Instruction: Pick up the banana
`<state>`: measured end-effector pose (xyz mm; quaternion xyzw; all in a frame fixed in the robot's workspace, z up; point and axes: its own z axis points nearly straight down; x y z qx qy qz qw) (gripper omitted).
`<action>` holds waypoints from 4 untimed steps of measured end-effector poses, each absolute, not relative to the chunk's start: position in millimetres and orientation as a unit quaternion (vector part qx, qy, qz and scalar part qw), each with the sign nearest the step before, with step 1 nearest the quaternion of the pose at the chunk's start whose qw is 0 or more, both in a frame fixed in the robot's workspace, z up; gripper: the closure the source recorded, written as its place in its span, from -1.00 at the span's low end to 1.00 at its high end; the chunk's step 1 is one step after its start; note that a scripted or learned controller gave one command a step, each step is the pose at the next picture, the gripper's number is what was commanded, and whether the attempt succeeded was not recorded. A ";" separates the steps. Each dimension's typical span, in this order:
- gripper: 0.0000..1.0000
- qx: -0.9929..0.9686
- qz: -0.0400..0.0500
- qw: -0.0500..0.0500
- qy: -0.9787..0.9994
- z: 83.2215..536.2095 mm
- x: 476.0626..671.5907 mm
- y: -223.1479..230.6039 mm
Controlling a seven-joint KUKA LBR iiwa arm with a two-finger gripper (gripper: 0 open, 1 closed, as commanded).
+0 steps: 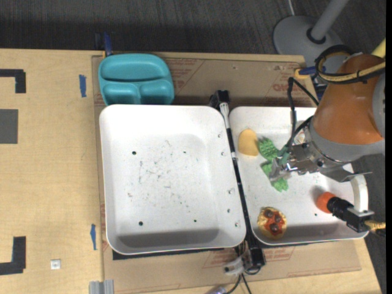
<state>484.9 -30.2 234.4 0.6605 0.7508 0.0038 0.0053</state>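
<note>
Your banana (247, 143) lies in the right bin (306, 118), at its far left, close against the wall it shares with the left bin (165, 176). It shows as a short, stubby yellow piece, lying flat and clear of the arm.

Your gripper (285, 166) sits to the right of the banana and a little nearer, low over the middle of the right bin. It is right on top of a green leafy thing (268, 149), whose far end lies just beside the banana and whose near end pokes out below the gripper. From this angle you cannot tell whether the pincer is released or clenched, nor whether it has the green thing in its grasp. The banana is apart from it.

Near the front of the same bin you have a small round pizza-like piece (272, 220), and to the right of that an orange lump (323, 201).

The left bin carries faint scuff marks on its floor. Beyond it, at the far side, stands a teal tray (136, 78) with compartments.
</note>
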 end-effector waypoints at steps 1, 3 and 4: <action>1.00 0.594 0.000 -0.001 0.804 184.4 479.0 7.9; -1.00 0.608 0.000 0.004 0.794 129.0 481.2 77.5; -1.00 0.592 -0.004 0.006 0.806 126.2 481.8 82.9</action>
